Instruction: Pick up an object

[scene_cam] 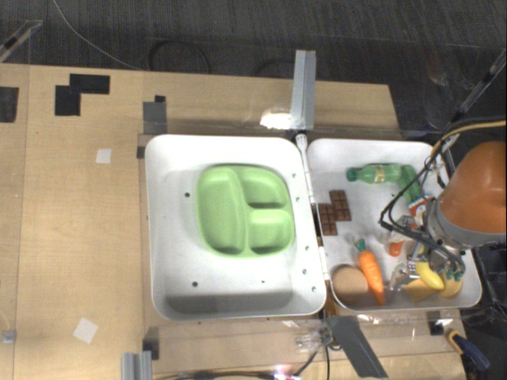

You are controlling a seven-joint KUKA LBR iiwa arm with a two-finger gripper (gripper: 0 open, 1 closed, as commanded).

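The right bin (341, 158) holds several objects. A green bottle (379, 174) lies at its back, a brown chocolate bar (333, 210) sits near its left wall, and an orange carrot (371, 274) leans beside a brown round roll (348, 280) at the front. A yellow banana (433, 283) lies in the front right corner. My gripper (422, 266) is low in that corner, right over the banana and just right of the carrot. Cables and the orange wrist band (478, 192) hide its upper part.
The left bin (170, 212) bears a green divided plate (244, 210). A small orange-and-white item (394, 248) lies between the carrot and the gripper. A grey post (303, 92) stands behind the wall between the bins. Wooden bench surface stretches to the left.
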